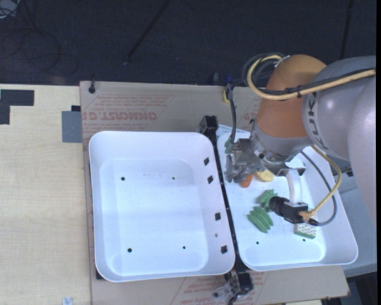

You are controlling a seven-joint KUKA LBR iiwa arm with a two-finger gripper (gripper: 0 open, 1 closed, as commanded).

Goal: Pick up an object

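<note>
My arm, from frame right, sets fingers low over an orange piece in the right bin for pickup; open or closed, I cannot tell.

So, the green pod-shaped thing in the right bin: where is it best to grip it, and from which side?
Probably across its narrow middle, coming straight down from above. The green pod-shaped thing lies flat on the floor of the right bin. It is long and slim and runs diagonally. Bare floor shows along its lower left side, so a grip across the short width seems to have room.
</note>
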